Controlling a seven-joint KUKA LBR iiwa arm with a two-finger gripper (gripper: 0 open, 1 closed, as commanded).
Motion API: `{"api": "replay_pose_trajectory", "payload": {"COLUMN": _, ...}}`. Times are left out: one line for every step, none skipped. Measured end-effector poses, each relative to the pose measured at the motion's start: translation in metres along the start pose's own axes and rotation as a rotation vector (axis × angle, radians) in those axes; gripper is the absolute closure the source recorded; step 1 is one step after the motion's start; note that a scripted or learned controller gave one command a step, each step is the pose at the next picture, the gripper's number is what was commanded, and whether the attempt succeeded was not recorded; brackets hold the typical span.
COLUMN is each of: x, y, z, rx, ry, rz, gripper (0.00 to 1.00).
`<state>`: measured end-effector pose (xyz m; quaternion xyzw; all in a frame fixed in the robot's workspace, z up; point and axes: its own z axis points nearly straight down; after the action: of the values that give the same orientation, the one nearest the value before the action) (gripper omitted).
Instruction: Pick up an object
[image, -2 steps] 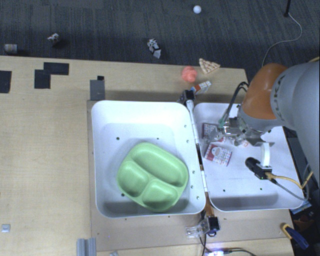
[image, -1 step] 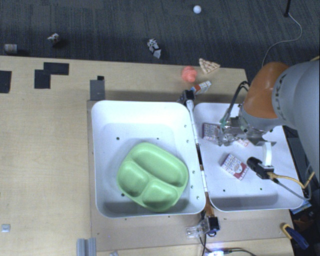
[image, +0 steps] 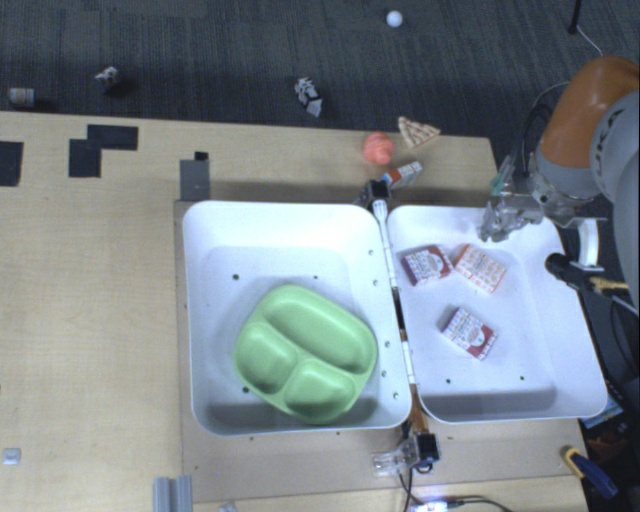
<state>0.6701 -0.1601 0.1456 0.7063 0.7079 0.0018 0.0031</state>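
The gripper (image: 497, 228) hovers in the upper right; I cannot tell its state. The nearest packet (image: 480, 268) seems light and flat, best pinched across its edges.

Three small red-and-white packets lie flat in the right bin (image: 560, 390), none of them held. One packet (image: 425, 264) sits near the bin's left wall, mostly red with white print. A paler packet (image: 480, 269) lies just beside it to the right, tilted. The third packet (image: 468, 333) rests apart, nearer the bin's middle, turned at a slant. In the left bin (image: 215, 230), a green divided plate (image: 305, 351) lies tilted, its three compartments facing up.
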Motion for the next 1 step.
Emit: {"api": "replay_pose_trajectory", "payload": {"x": 0.0009, "y": -0.0002, "z": 0.0007, "rx": 0.002, "ry": 0.001, "rz": -0.002, "gripper": 0.00}}
